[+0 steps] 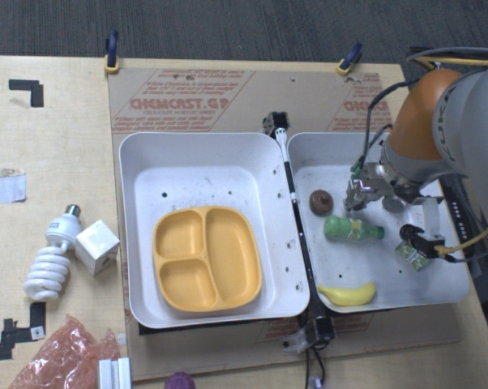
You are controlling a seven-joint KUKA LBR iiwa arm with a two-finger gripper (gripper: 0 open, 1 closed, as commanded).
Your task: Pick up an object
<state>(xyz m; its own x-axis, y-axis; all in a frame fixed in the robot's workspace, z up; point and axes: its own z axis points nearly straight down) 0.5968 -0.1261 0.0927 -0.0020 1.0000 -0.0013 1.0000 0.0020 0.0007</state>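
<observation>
Green bottle point(353, 229) lies in my right bin point(309, 156), gripper point(357, 194) just above it (fingers' state I cannot tell); banana point(347, 295) near the front.

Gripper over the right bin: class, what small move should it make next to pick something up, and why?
Probably lower a little toward the green bottle. The gripper sits just above it in the right bin, with nothing seen between its fingers. The brown round object lies to the side, the banana farther off.
</observation>
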